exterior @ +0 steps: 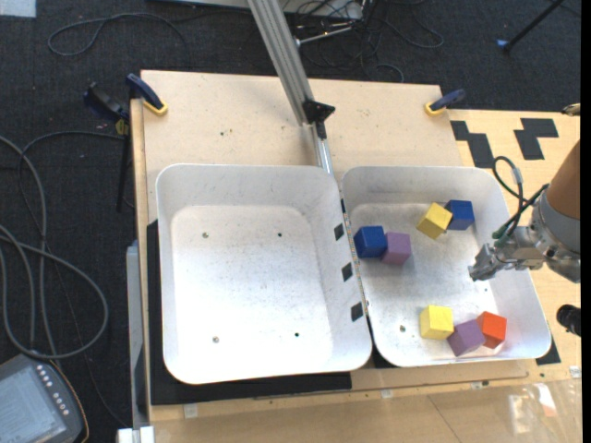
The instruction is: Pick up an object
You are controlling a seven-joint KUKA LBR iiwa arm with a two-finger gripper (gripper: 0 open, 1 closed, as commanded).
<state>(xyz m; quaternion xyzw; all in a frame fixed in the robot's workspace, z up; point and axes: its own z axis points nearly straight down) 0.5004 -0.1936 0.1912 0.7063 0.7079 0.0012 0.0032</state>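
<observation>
Camera view looks down on a tabletop (pixel 240 123) bearing two white bins. Taking the right bin (pixel 517 247) as the landmark: the pincer (pixel 483 268) hangs over its right side, above bare floor, touching no block; whether it is spread or pressed together I cannot tell. Near the bin's left wall a blue cube (pixel 370 241) touches a purple cube (pixel 397 247). Toward its far edge a yellow cube (pixel 434 221) sits just beside another blue cube (pixel 459 213). At its near right corner lie a yellow cube (pixel 436 321), a purple block (pixel 465 336) and an orange cube (pixel 493 328), the last two touching.
</observation>
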